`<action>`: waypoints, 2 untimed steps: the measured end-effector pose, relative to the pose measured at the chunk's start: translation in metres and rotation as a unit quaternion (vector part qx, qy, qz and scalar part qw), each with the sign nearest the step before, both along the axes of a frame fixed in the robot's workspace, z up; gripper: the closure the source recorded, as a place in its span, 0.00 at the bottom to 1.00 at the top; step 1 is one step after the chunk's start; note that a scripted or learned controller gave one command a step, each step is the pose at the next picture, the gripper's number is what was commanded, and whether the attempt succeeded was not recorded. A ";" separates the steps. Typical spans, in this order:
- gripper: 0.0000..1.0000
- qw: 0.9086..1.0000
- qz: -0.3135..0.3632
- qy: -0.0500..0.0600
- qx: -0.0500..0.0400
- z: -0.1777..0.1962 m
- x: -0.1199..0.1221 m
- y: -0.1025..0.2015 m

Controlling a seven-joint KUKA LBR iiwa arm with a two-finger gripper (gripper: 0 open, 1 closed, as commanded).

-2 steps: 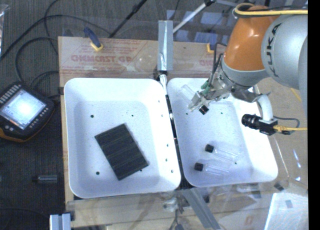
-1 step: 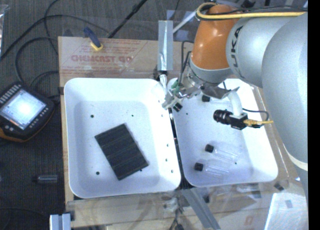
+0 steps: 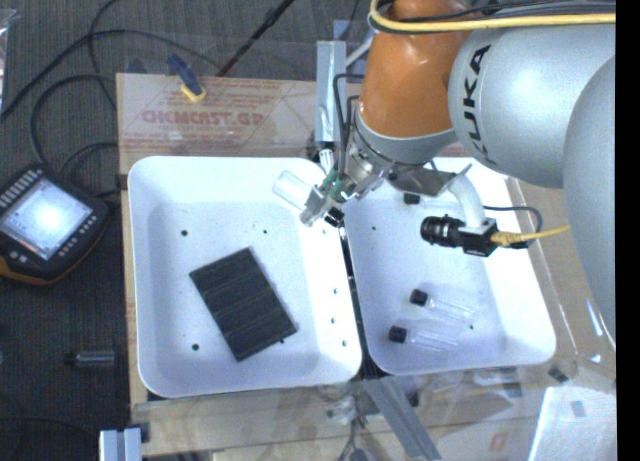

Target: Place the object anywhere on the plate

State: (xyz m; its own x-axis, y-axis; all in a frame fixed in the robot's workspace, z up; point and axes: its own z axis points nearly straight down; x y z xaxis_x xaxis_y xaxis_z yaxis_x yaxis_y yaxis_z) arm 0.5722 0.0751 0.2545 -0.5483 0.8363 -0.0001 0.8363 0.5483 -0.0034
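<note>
Though blurred, end effector (image 3: pixel 325 201) — grip unclear — against clear tube (image 3: pixel 291 187)

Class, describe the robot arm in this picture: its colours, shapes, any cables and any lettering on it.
The arm is bulky and rounded, silver-grey, with a glossy orange band above the wrist. Dark "KUKA" lettering runs along the grey shell. A yellow cable loops over the orange section. The gripper is small and metallic.

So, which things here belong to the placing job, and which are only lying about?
Job:
- pincer
- clear tube at the pincer
- dark plate in left bin

Lying about:
- two capped tubes in right bin
- pendant
</note>
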 end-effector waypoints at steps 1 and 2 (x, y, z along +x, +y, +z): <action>1.00 0.990 0.140 -0.002 0.000 0.069 0.064 0.093; 1.00 0.960 0.279 -0.002 0.000 0.109 0.057 0.146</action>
